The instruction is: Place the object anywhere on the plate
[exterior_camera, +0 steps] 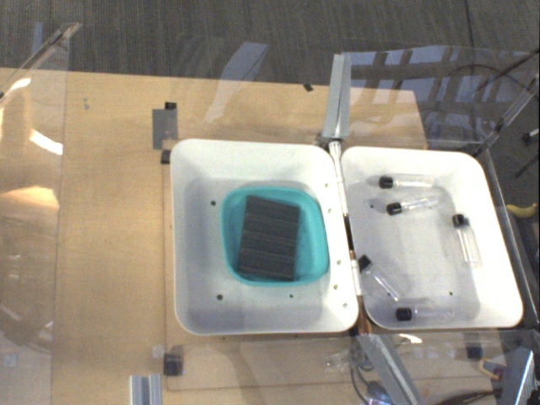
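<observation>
One dark grey ridged block (269,238), taken here as the task's object, lies flat near the middle of the teal plate (230,228), its long side running roughly up and down the view, slightly slanted. All of it sits inside the plate's rim, and its lower end is close to the near lip. By this lie the placement looks already met.

End effector: whether it is released or clenched cannot be told.

One plate, rounded-square, shallow, sits on the floor of the left bin (194,298), apart from all four walls.

One right bin (499,298), touching the left bin along the shared edge, holds five clear tubes (411,205) with black caps, scattered and lying on their sides, two of them near the top wall, one by the right wall and two toward the bottom.

One tabletop (101,226), pale wood, carries both bins.

Hazards, as judged:
- A fresh descent onto the block could nudge it toward the near lip and leave it tilted on the rim or off the plate. The plate itself looks unfixed and may slide with it.
- The block's ridged top may give uneven purchase, so a lift could twist it and drop it askew.
- If a tube is the intended object instead, its round, clear body is likely to roll from a closing grasp or slip out in transit, and on the smooth plate it may roll to the rim.
</observation>
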`<act>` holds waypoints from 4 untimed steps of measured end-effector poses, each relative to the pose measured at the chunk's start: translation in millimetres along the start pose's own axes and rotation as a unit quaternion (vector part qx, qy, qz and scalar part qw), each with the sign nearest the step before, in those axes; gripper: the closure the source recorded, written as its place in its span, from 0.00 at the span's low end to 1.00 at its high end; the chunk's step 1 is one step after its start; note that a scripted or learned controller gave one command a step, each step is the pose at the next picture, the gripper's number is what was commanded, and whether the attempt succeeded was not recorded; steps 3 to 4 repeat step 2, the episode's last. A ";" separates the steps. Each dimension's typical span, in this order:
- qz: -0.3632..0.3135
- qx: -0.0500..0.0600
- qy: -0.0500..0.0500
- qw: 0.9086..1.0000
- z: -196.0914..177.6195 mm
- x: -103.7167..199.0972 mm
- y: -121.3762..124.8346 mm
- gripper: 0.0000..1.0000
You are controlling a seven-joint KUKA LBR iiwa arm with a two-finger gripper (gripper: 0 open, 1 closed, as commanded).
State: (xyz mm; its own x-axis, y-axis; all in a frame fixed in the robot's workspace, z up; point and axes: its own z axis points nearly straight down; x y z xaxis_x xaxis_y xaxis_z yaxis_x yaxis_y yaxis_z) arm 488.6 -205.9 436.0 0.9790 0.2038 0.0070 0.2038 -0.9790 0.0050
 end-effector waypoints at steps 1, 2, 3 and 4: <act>0.000 0.000 0.000 1.000 0.0 0.4 0.1 0.00; 0.000 0.000 0.000 1.000 -0.1 0.1 0.1 0.00; 0.000 0.000 0.000 1.000 -0.1 0.1 0.1 0.00; 0.000 0.000 0.000 1.000 -0.1 0.1 0.1 0.00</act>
